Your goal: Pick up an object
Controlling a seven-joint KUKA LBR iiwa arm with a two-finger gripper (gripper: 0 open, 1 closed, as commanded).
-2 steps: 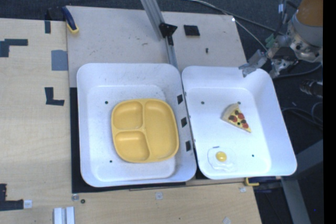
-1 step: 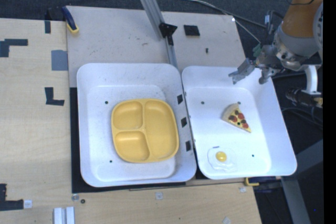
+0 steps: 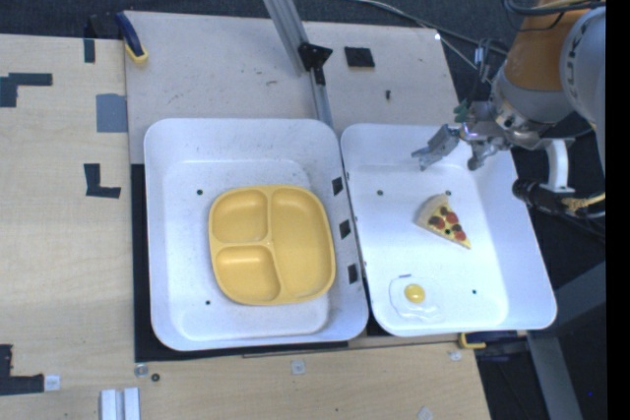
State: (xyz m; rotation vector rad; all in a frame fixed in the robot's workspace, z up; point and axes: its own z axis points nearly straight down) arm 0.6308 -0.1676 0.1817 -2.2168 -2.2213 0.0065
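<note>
A toy pizza slice (image 3: 444, 220) lies in the middle of the right bin (image 3: 384, 152). A toy fried egg (image 3: 413, 296) rests near that bin's front edge. My gripper (image 3: 455, 152) hovers over the back right part of the right bin, above and behind the pizza slice. Its two grey fingers (image 3: 433, 150) are spread apart with nothing between them.
The left bin (image 3: 172, 152) holds a yellow divided plate (image 3: 271, 244). A slanted metal post (image 3: 281, 0) rises behind the bins. The arm's wrist with its orange band (image 3: 551, 34) and black cables (image 3: 561, 202) sits at the right bin's far right side.
</note>
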